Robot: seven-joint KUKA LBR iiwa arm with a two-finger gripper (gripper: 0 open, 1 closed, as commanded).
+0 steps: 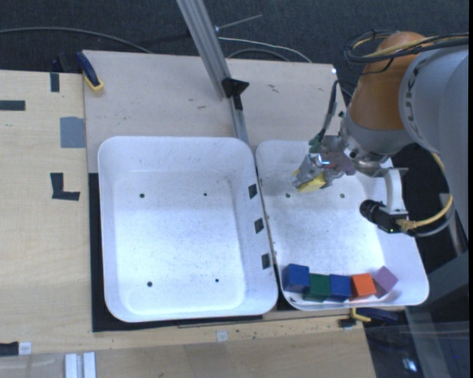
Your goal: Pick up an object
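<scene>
Your gripper (315,173) is hanging over the far end of the right bin (340,225), its jaws closing on a yellow block (310,183). Five more blocks (338,283) are sitting in a row along that bin's near wall.

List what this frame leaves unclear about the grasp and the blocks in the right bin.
- Gripper, camera view: the wrist above covers its base, and the yellow object at its tip is too small to tell whether it is truly clamped.
- Yellow object: shape blurred, partly covered by the gripper.
- Row of blocks along the right bin near rim: they overlap, so the green block shows only in part.
</scene>
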